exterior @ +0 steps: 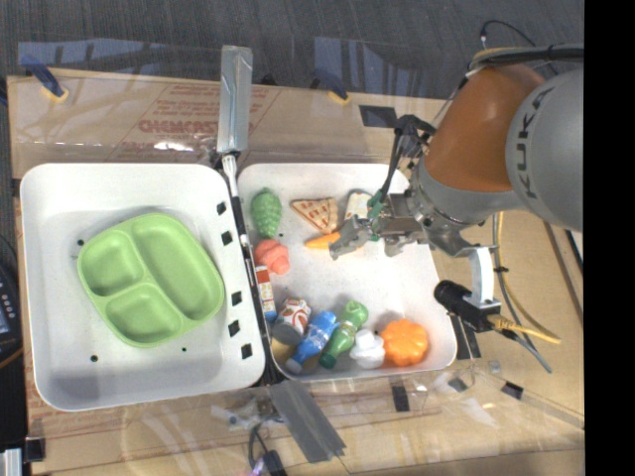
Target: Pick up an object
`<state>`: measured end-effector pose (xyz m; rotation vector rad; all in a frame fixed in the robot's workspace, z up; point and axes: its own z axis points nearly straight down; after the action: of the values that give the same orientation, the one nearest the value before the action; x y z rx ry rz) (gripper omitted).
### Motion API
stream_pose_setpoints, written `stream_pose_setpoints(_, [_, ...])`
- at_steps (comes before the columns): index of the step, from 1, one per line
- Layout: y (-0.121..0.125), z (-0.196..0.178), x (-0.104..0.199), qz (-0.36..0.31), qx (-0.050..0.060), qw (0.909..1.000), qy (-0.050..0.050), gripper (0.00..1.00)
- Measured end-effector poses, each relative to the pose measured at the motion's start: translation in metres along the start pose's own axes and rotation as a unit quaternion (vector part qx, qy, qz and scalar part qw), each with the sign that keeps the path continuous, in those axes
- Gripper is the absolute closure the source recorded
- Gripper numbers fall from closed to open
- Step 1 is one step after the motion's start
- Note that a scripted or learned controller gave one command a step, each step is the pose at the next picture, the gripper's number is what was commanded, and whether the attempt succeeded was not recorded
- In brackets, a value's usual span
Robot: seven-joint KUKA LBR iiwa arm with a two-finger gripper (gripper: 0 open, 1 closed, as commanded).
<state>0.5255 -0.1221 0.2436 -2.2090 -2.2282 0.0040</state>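
In the camera view, two white bins sit side by side on the bench. The left bin (50, 296) holds a green divided plate (149, 278), lying flat near its middle. The right bin (417, 276) holds a jumble of toy food. Along its left wall lie a green pickle (266, 212) and, just below it, a pink piece (272, 257). A pizza slice (315, 212) lies near the far wall, right of the pickle. Along the near wall, from left to right, sit a red-and-white ball (295, 314), a blue bottle (316, 336), a green bottle (344, 330), a white piece (368, 350) and an orange pumpkin (404, 341), packed close together.

The arm (506, 137) reaches in from the right, its orange band over the bin's far right corner. The gripper (359, 234) hangs over the middle of the right bin, and an orange carrot (324, 239) shows just at its left tip. Whether the fingers are apart or closed on the carrot cannot be told from here.
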Motion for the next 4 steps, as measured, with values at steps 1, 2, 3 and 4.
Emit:
stream_pose_setpoints(1, [0.037,-0.018,0.013,-0.126,-0.003,0.9920,-0.001,0.00])
stream_pose_setpoints(2, [0.063,0.072,-0.053,-0.127,0.001,0.9918,0.000,0.00])
stream_pose_setpoints(3, [0.104,0.141,-0.089,-0.172,-0.009,0.9851,-0.004,0.00])
stream_pose_setpoints(4, [0.089,0.151,-0.041,-0.225,-0.001,0.9742,0.000,0.00])
